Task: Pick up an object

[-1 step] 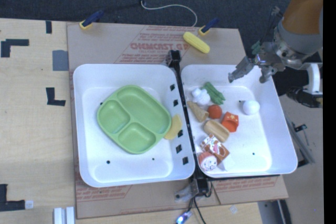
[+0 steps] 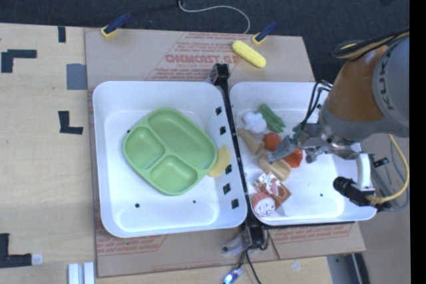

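Camera view is showing the gripper (image 2: 287,148) hovering over toys in the bin (image 2: 333,199); its grasp I cannot tell. At its 12 o'clock, the tomato (image 2: 271,140) is looking light, smooth, rollable: pinching across its middle seems best.

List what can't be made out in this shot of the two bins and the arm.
- Gripper: its tips merge with the toy pile in the right bin; open or shut is too small to tell.
- Orange item beside the tips: partly covered by the gripper, shape unclear.
- Yellow piece: half tucked behind the green tray.
- Packet: print too blurred to read.
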`<action>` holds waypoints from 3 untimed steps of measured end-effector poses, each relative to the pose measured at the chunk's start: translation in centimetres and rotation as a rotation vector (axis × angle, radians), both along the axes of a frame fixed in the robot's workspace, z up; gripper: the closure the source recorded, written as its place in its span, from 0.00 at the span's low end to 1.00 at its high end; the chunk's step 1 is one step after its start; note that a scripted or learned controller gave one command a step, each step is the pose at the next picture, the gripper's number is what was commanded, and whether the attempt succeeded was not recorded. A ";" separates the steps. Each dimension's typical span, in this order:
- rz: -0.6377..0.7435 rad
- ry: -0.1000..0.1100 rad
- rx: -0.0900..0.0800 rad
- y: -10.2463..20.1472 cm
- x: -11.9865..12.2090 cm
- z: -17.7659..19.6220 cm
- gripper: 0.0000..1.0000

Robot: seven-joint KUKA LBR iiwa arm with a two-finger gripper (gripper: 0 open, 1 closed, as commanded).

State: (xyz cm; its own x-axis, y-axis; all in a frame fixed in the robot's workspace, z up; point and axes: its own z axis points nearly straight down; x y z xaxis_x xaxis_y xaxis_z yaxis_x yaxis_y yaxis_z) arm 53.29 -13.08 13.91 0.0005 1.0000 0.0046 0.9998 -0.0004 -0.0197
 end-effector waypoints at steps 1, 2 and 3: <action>0.002 -0.013 -0.002 3.0 -1.3 -5.3 0.00; 0.002 -0.016 -0.003 2.9 -1.2 -4.1 1.00; 0.012 -0.034 -0.003 9.7 7.9 5.1 1.00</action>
State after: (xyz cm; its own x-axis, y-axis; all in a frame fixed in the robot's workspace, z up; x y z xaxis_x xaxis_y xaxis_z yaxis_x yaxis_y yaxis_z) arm 61.21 -3.40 19.05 -0.0114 0.9999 0.0011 0.9998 0.0113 0.0144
